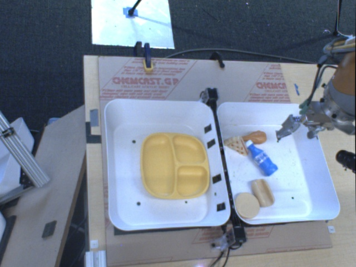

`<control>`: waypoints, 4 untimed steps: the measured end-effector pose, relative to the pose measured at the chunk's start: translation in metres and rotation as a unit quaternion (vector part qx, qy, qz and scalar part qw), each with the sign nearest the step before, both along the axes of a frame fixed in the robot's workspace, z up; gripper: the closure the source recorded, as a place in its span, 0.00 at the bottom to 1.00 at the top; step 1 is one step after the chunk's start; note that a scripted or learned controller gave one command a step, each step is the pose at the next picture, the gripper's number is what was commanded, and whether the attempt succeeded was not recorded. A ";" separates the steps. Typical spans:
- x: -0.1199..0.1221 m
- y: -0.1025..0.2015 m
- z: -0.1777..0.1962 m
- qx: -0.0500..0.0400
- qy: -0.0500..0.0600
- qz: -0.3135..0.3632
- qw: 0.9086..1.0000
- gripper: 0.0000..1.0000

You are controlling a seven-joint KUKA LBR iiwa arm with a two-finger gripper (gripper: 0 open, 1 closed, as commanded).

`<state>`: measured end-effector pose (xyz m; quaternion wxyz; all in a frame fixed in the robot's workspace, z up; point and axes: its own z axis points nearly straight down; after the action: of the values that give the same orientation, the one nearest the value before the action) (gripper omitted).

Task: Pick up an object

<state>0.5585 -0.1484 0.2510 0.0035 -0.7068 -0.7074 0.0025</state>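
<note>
In the right bin [320, 174] lie a blue bottle [262, 159], a tan waffle wedge [237, 146], an orange-brown bread piece [254, 137], a round tan disc [246, 205] and a small tan loaf [262, 192]. My gripper [297, 129] hangs over the bin's upper right part, to the right of the bread piece and above the bottle. It is open, with nothing between its fingers [285, 129]. The grey arm with its orange band [344, 77] comes in from the right edge.
The left bin [119, 121] holds a yellow divided plate [174, 165]. Black clips run along the seam between the bins [216, 149]. A cable crosses the board behind the bins, and a silver sheet [132, 15] lies on the dark floor beyond.
</note>
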 end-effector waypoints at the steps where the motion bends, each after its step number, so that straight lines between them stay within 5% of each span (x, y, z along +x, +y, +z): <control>1: 0.002 0.000 0.005 -0.001 -0.005 0.001 1.000 0.00; 4: -0.005 -0.013 -0.139 -0.001 -0.003 0.000 1.000 0.00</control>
<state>0.5538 -0.1609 0.1123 0.0007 -0.7068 -0.7074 0.0004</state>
